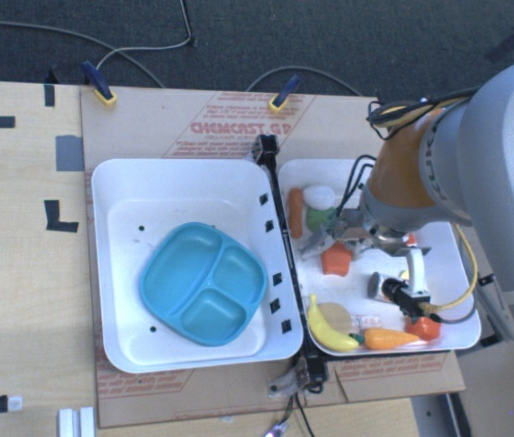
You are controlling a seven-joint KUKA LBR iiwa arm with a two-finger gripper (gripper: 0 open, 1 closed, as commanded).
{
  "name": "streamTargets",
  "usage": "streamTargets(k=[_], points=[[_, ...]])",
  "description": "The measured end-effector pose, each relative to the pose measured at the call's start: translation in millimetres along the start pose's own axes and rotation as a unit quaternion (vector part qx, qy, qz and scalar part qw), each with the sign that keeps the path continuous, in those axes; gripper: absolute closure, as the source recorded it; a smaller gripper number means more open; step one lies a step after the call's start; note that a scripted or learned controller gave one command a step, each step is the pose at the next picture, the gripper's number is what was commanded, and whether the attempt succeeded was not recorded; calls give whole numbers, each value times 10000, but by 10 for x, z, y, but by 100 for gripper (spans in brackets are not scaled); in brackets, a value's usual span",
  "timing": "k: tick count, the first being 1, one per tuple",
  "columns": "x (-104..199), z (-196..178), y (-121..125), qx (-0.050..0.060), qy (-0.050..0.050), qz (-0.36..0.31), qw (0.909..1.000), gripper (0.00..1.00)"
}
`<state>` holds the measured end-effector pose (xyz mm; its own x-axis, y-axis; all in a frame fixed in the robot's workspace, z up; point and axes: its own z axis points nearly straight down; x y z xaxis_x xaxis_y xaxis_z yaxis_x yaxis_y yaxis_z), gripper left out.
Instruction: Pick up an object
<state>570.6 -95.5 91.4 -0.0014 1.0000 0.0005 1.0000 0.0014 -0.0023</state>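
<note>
An orange block [336,261] sits in the right bin [448,340], just beside my gripper [334,240]; whether my pincer is released or clenched, I cannot tell. I judge myself mid-approach; next comes closing squarely around it.

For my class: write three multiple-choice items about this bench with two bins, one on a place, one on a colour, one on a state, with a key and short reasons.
1. Where does the blue divided plate lie?
A. In the left bin
B. In the right bin
C. On the bare cardboard

2. What colour is the banana at the right bin's near edge?
A. Green
B. Yellow
C. Purple

3. How does the blue divided plate lie?
A. Standing on its edge
B. Flat, with its compartments facing up
C. Upside down

Key: 1 A, the plate sits inside the left bin's walls. 2 B, the banana is plainly yellow beside an orange carrot. 3 B, its three compartments are open to the camera.
</note>
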Motion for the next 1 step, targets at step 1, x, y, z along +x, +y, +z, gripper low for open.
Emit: streamTargets(k=[1], points=[[4, -92, -3, 8, 2, -4, 10000, 100]])
